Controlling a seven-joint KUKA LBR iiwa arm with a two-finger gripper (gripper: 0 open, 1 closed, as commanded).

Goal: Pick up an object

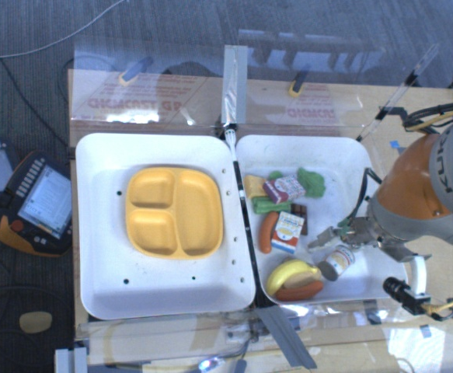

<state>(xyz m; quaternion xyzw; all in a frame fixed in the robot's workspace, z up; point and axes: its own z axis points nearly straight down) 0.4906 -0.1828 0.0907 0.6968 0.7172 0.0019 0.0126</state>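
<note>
The right bin (350,155) holds a heap of toy food. A green broccoli piece (311,181) and a pink packet (287,188) lie at the back, with a green piece (269,205) and a dark brown bar (299,207) beside them. An orange sausage (266,231) lies next to a white carton (288,231). Near the front wall a yellow banana (290,273) rests on a red piece (300,291). My gripper (329,247) hangs low over the right middle of this bin, right beside a small white-capped jar (337,263).
The left bin (102,286) carries a yellow divided plate (175,212). The arm's orange band (416,181) and grey wrist (409,224) cover the right bin's right wall. A black pendant (36,204) lies on the floor to the left.
</note>
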